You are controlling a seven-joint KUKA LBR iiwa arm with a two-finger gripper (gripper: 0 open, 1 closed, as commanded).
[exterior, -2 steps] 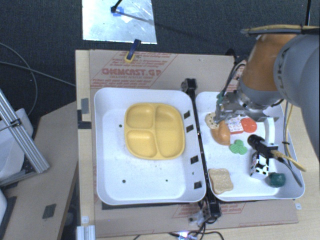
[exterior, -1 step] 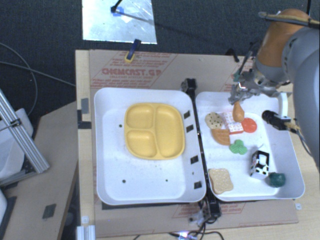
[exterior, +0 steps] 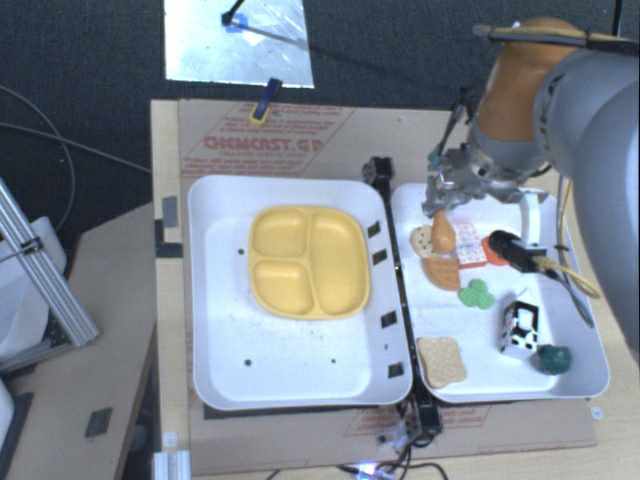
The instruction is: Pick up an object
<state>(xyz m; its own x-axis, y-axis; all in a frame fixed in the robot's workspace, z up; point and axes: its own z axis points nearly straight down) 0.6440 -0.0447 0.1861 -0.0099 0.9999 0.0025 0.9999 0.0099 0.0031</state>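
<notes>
**Bun under the gripper: light, firm, best pinched across its width**

The arm reaches in from the right of the bun, with its grey bulk high over the worktop and the orange band above the wrist. It bends down so that the gripper points nearly straight down, just above the bun's far end. Whether the gripper is spread or closed up I cannot tell from this angle. Nothing can be seen held in it.

The bun lies in the right bin, on the side nearest the divider. It is an orange-brown oblong lying roughly lengthwise away from the camera. It looks like a toy food piece, so probably light, fairly stiff and smooth-skinned. That rounded skin could slip out of a shallow pinch, but nothing about it looks fragile.

The best hold is likely across the narrow width at mid-length, low enough to get past the curve.

Neighbours crowd that grip:
- A red-and-white packet touches the bun's right side.
- A pale round cookie sits against its left.
- A green piece lies just beside its near end.

A descent could catch the packet or the cookie as well.
</notes>
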